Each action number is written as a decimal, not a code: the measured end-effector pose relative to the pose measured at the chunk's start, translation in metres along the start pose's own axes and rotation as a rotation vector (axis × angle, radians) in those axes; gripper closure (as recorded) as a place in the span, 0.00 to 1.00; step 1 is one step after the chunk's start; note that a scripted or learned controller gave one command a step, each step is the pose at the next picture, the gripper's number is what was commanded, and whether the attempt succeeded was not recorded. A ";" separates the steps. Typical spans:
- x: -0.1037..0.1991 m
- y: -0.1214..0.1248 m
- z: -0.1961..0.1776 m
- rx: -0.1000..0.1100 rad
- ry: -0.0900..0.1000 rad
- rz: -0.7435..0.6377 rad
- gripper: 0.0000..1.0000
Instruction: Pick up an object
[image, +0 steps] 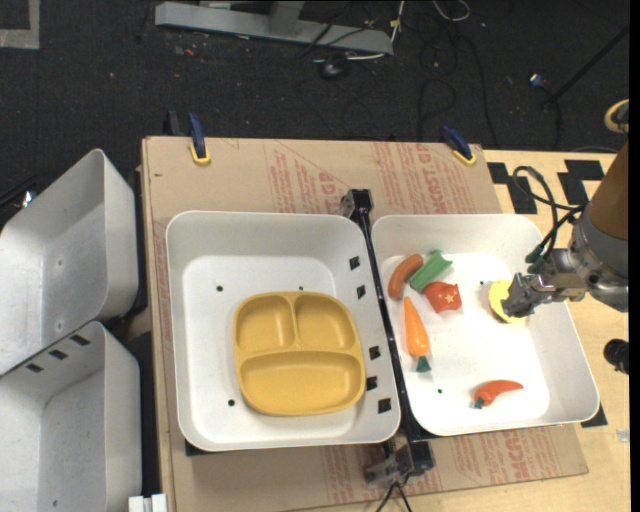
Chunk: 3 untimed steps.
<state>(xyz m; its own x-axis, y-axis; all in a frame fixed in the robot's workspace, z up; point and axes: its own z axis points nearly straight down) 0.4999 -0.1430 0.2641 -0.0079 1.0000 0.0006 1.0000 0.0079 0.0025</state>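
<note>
The right bin (560, 400) holds several toy foods: an orange sausage (404, 275), a green piece (432, 270), a red tomato-like piece (444, 297), an orange carrot (416, 328), a red chili pepper (496, 392) and a yellow piece (500, 302) near the right wall. My gripper (521, 297) reaches in from the right and sits low over the yellow piece, covering part of it.
The left bin (190, 330) holds a yellow divided plate (298, 352). A black divider (375, 300) runs between the bins. Two spare white bins (60, 300) lie off the bench at the left. Cables trail by the arm at the right.
</note>
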 end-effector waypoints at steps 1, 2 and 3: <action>0.053 0.011 -0.004 0.000 0.000 -0.001 1.00; 0.113 0.021 -0.004 0.001 0.001 -0.001 1.00; 0.167 0.030 -0.003 0.002 0.001 -0.001 1.00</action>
<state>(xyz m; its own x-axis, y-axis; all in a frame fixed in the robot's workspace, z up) 0.5283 0.0247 0.2676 -0.0085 1.0000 0.0015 1.0000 0.0085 0.0004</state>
